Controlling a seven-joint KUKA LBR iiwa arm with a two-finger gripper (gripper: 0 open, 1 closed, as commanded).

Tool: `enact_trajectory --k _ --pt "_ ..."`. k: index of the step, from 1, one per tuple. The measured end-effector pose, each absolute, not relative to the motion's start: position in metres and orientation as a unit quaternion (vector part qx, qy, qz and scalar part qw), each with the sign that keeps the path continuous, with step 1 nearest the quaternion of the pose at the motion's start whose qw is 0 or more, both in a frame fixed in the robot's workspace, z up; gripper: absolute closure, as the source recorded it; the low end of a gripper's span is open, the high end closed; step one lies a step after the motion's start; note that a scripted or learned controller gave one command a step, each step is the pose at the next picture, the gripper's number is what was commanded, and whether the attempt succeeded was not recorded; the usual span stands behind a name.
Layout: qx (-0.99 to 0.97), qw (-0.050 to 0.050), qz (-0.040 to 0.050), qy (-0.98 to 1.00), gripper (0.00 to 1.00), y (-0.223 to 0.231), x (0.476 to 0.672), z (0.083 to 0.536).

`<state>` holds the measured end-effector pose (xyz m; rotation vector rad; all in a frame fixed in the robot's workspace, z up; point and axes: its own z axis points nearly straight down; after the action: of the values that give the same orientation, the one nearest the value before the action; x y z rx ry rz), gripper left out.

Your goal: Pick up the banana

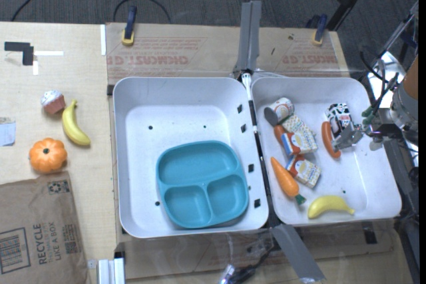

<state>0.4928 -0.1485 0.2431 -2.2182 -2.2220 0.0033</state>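
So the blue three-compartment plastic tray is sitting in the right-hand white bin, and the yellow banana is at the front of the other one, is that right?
Not quite. The camera view shows the blue three-compartment plastic tray in the left-hand white bin. The yellow banana lies at the front of the other one, the right-hand white bin, as you said.

The cardboard box (36,229) reads "RECYCLE LIKE A BOX".
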Motion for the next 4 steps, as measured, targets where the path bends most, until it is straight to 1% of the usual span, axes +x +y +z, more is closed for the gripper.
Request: enact_trajectory --k 1,2,3,4 --pt "-0.708 0.001 0.0004 -0.706 0.0 -0.134 0.477 0.091" --pt "-0.663 0.0 0.0004 -0.749 0.0 -0.191 0.477 0.121" --pt "-0.565 0.001 0.0002 -0.825 0.0 -0.196 0.477 0.091" --pt "-0.471 0.001 0.0 -0.882 0.0 -0.161 0.477 0.091"
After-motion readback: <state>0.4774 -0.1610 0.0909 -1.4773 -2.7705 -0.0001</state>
